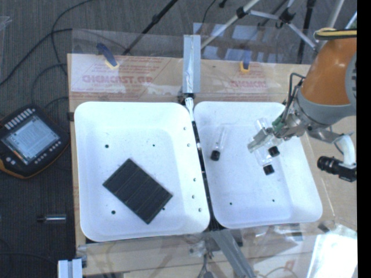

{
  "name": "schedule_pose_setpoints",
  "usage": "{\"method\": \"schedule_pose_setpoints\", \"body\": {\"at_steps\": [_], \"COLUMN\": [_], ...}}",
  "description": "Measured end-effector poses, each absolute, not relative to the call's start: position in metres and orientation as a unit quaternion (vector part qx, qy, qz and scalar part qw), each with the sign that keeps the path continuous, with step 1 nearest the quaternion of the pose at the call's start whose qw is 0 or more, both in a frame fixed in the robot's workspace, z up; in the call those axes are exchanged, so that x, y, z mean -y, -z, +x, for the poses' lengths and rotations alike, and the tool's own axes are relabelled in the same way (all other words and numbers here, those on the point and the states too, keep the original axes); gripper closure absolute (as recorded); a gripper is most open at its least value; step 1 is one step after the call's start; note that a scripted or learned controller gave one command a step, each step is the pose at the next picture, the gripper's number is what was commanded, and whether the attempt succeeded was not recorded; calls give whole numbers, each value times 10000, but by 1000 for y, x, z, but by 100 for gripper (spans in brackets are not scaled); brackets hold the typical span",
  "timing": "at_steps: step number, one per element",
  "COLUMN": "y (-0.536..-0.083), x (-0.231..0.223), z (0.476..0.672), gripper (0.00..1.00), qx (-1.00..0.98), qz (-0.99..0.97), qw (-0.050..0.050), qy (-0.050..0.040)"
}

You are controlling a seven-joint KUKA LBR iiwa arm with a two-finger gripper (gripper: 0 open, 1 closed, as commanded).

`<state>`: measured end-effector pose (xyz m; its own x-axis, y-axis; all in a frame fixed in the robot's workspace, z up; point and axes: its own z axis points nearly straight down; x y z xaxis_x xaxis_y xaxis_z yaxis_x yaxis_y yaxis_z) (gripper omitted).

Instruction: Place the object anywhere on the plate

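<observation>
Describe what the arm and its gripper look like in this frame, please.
The arm enters from the view's right: a rounded orange band sits above a grey wrist section. The gripper at its end is small, with pale, partly see-through fingers and dark tips. A thin cable runs along the wrist, and a black cylindrical fitting juts out below the arm.

Grey arm w/ orange band, clear-fingered gripper, black tips

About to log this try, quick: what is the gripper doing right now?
Gripper: over the right bin, open or shut cannot be told; nothing visibly held.
</observation>
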<state>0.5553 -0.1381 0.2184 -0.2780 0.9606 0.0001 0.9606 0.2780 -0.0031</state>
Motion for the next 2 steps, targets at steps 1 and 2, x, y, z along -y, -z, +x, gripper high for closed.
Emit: {"method": "schedule_pose_setpoints", "body": {"at_steps": [1, 2], "y": [-214, -204], "x": [51, -15], "z": [616, 651], "gripper": [100, 100], "qx": [7835, 8295], "qz": [-6214, -5585], "qw": [12, 3], "qy": [-14, -19]}}
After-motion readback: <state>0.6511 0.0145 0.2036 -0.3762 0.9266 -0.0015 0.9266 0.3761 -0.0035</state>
